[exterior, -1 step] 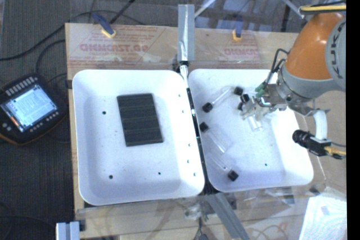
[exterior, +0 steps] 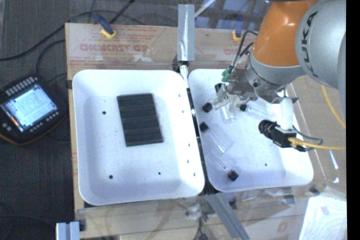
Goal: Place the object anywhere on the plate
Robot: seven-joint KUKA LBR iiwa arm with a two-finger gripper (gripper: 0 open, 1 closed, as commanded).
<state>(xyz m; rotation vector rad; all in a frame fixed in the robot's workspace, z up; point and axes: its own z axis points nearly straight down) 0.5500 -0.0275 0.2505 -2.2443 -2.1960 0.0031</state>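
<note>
- Hovering at the upper middle of the right-hand shallow white bin [exterior: 292,168], the two-finger gripper [exterior: 228,105] hangs under the grey arm with its orange band [exterior: 281,31].
- Whether it is apart or together cannot be told.
- Doing this step well probably means settling squarely over the object before closing, then carrying it leftward.
- The likely plate, a dark ribbed rectangular slab [exterior: 139,119], lies centre-left in the left-hand white bin [exterior: 90,177].
- The object itself cannot be made out with certainty; small black pieces [exterior: 233,176] dot the right bin's floor.
</note>
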